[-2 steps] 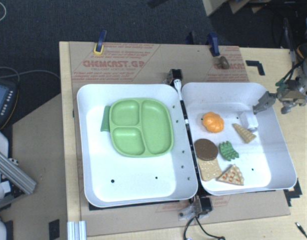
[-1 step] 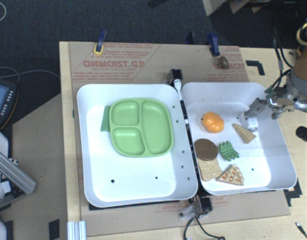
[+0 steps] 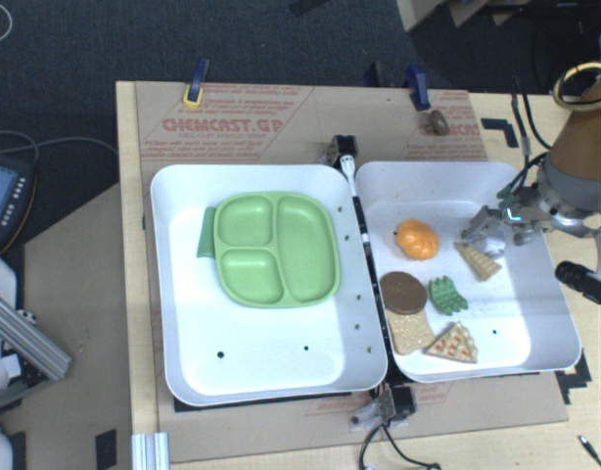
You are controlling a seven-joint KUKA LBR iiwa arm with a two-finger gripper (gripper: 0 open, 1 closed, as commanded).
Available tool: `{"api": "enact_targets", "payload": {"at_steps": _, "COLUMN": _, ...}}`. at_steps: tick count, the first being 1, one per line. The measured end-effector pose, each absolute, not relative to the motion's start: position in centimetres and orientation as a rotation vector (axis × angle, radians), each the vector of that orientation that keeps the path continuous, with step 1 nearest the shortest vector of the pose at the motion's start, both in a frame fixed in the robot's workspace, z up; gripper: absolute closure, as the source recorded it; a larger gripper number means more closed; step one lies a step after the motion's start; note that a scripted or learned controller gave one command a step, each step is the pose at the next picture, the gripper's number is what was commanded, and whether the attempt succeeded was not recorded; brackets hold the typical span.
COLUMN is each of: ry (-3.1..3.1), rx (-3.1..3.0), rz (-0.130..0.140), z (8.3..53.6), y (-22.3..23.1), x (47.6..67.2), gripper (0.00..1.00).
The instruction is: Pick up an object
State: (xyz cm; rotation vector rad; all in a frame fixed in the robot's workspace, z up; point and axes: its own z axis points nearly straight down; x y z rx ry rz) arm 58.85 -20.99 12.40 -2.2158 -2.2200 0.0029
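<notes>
From above, the gripper sat low in the right bin, fingers slightly apart on nothing, tips just over the wedge, with the orange, cookie and pizza slice all lying loose, so the pick looked barely begun.

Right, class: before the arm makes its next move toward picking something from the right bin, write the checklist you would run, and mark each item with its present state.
1. Gripper is over the right bin: ok.
2. A target lies close by: ok, the tan wedge is just below the gripper.
3. Gripper holds nothing yet: cannot tell, the view is too small there.
4. Target has room around it: ok, the orange and green toy lie apart from the wedge.
5. Other pieces crowd each other: not ok, the brown disc, cracker and pizza slice touch or overlap.
6. Green tray sits in the left bin, out of the way: ok.
</notes>
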Motion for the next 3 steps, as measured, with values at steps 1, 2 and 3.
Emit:
{"api": "enact_targets", "payload": {"at_steps": 1, "ry": -2.220, "rx": -2.217, "rz": 0.003, "z": 8.3, "y": -20.9, "x": 58.8, "gripper": 0.00}}
{"api": "enact_targets", "payload": {"at_steps": 2, "ry": -2.224, "rx": -2.221, "rz": -0.001, "z": 9.6, "y": -20.9, "x": 59.0, "gripper": 1.00}}
{"api": "enact_targets", "payload": {"at_steps": 3, "ry": -2.224, "rx": -2.226, "rz": -0.003, "z": 15.7, "y": -21.7, "x": 58.7, "gripper": 1.00}}
